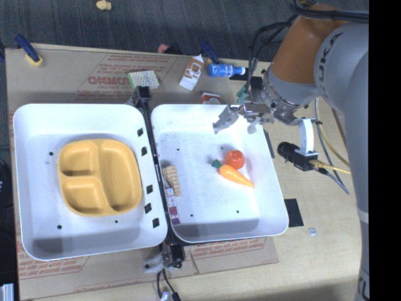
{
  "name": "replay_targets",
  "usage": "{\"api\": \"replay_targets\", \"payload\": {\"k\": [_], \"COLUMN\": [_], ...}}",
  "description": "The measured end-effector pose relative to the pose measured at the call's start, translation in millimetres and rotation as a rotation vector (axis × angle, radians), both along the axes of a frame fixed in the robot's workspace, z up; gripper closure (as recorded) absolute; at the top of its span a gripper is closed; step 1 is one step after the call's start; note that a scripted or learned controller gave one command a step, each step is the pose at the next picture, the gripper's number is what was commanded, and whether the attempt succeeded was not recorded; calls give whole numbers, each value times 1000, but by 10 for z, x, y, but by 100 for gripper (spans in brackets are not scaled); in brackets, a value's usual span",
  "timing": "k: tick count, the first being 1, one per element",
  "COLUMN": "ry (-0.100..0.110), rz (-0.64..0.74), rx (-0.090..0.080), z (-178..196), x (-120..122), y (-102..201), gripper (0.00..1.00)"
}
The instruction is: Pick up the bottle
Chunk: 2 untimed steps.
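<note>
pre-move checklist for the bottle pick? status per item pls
1. Bottle located: ok, lying on the cardboard beyond the right bin.
2. Bottle reachable from above: ok, nothing lies on it.
3. Tool over the bottle: not ok, it hangs over the right bin's far edge.
4. Tool free of load: ok, nothing between the fingers.
5. Nearby clutter: carton lies just left of the bottle, apart from it.

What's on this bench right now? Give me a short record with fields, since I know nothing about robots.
left bin: holds a yellow divided plate
right bin: holds a carrot, a tomato and a waffle cone
bottle: blue, lying on the bench behind the right bin
gripper: over the right bin's far side, jaws spread, nothing between them
</note>
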<state>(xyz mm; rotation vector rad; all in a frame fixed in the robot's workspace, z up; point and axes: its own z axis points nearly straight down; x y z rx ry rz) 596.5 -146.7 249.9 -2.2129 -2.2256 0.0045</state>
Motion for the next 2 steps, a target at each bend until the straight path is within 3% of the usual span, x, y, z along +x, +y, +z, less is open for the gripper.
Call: {"api": "replay_targets", "payload": {"k": [1,2], "ry": [2,-1], "rz": [5,125], "rx": [0,1], "z": [102,434], "x": [3,-764], "y": [5,-521], "gripper": [100,100]}}
